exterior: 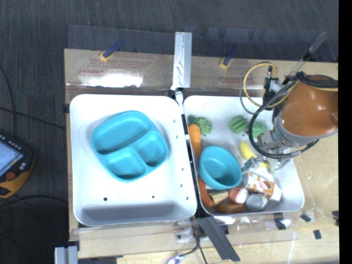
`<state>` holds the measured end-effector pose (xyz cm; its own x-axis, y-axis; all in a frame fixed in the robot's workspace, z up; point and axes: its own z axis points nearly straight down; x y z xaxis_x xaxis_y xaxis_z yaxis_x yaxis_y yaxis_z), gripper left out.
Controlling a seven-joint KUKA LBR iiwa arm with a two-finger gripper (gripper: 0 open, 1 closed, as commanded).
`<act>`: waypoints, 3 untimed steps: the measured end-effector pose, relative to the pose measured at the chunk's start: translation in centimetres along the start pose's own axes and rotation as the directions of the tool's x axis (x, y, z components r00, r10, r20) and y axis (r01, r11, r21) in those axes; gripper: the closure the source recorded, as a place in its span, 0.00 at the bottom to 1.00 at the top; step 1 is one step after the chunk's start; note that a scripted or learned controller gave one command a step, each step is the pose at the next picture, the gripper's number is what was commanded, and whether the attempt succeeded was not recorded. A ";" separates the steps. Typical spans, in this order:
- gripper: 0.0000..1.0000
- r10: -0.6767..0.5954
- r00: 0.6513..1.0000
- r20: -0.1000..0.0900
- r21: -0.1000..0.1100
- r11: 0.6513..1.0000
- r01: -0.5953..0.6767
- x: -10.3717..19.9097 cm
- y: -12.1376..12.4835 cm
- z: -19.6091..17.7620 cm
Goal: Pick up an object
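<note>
So the arm (308,111) comes in from the right and hangs over the right side of the right bin (294,202), orange band and all. The pincer (268,161) is down low there, just beside the yellow banana-like piece (247,149), but the wrist covers it, so I honestly can't tell what state it's in or whether it has anything.

The stuff to pick from is all in that right bin. A blue bowl (220,166) sits roughly in the middle, upright. A carrot (194,138) lies along the left wall, with a green knobbly thing (204,125) at its far end. Another green piece (238,124) is near the far wall, just left of the arm's cables. At the near right there's a small carton (262,185) with red on it, and nearer still a grey roundish lump (255,202) next to something red (238,194) and a brown sausage-looking piece (226,207) along the near wall.

The left bin (82,147) holds a blue divided tray (130,143) with three compartments, sitting at a bit of an angle. Both bins sit side by side on the table (77,59).
</note>
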<state>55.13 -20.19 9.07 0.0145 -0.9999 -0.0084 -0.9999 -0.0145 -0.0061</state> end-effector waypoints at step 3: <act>0.00 -0.130 0.991 -0.003 0.009 0.991 0.130 -7.0 -3.6 -0.9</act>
<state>58.60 -13.10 10.05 0.1449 -0.9894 -0.0049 -0.9893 -0.1448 -0.0156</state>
